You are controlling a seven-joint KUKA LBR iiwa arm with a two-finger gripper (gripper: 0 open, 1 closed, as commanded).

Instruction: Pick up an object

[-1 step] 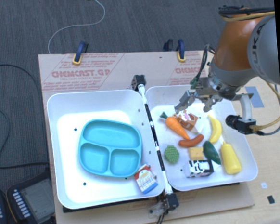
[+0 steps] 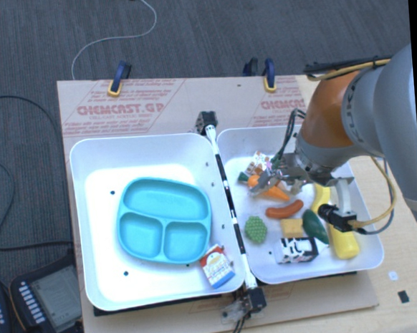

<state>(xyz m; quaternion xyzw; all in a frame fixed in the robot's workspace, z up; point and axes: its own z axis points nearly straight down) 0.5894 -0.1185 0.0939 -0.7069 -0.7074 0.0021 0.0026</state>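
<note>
Grey carpet surrounded the worktop (image 2: pixel 117 97). Whether the jaws (image 2: pixel 275 173) stood apart was unclear; directly beneath lay a carrot (image 2: pixel 274 191). Descending straight, centred over it, seemed wisest.

orange carrot (image 2: pixel 271 191) | lying flat | right bin, upper middle | beside red sausage (image 2: pixel 284 209)

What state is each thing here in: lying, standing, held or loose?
Blue three-compartment plastic tray: lying flat in left bin.
Small red-and-white carton: lying beside the tray, loose.
Green bumpy toy vegetable: loose, right bin.
Red toy sausage: lying loose.
Pincer: low over the orange toy carrot.
</note>
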